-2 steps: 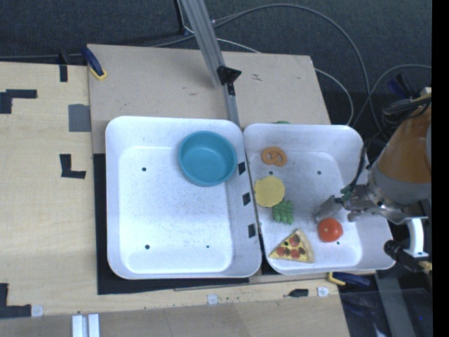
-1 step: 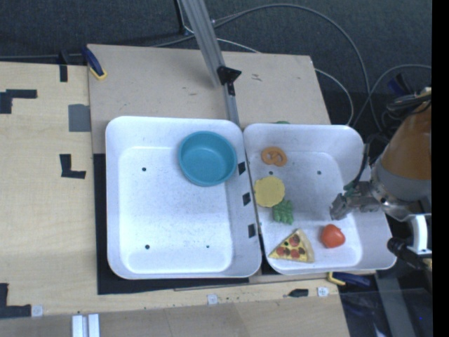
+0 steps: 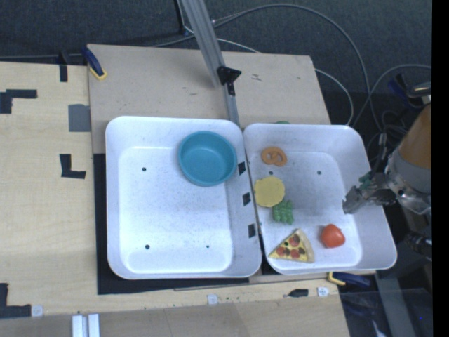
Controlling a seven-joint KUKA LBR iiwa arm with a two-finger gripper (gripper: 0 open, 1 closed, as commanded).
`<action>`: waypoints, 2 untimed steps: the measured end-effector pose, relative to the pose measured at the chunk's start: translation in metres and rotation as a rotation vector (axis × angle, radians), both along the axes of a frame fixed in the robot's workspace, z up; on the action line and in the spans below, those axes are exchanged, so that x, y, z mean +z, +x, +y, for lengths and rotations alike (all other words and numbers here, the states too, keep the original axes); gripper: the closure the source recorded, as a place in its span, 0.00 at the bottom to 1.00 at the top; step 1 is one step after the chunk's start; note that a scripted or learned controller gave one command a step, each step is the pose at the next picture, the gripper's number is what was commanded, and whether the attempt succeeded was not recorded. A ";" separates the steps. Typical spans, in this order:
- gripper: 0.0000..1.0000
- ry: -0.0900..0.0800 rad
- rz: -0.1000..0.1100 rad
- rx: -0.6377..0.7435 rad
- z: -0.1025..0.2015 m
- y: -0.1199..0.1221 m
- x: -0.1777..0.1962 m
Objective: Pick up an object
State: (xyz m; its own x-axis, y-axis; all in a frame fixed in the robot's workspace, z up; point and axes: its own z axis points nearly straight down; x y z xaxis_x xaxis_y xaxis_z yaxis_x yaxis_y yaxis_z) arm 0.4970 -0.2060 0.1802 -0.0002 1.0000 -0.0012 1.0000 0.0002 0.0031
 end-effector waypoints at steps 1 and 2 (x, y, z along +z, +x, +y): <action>1.00 0.001 0.001 0.000 0.000 0.000 0.033; 1.00 0.002 0.004 0.004 0.052 0.015 0.027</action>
State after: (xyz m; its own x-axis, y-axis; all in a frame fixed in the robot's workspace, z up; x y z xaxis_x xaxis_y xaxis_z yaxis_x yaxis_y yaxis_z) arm 0.5124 -0.1535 0.2072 -0.0042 1.0000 0.0012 1.0000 0.0042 -0.0008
